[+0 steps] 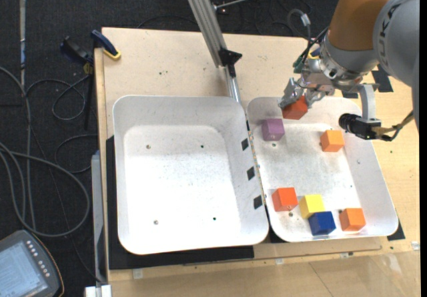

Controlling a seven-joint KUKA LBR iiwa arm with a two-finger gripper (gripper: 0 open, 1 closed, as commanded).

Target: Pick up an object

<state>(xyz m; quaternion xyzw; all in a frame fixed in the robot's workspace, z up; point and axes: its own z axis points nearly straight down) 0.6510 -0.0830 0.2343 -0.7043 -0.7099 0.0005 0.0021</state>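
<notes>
Gripper clamped on red block, lifted above right bin

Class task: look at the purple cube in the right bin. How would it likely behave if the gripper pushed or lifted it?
The purple cube has flat faces, so it would probably slide, not roll. It looks solid and keeps its shape, so likely stiff. Nothing touches it in the right bin, so a push should move it alone.
</notes>
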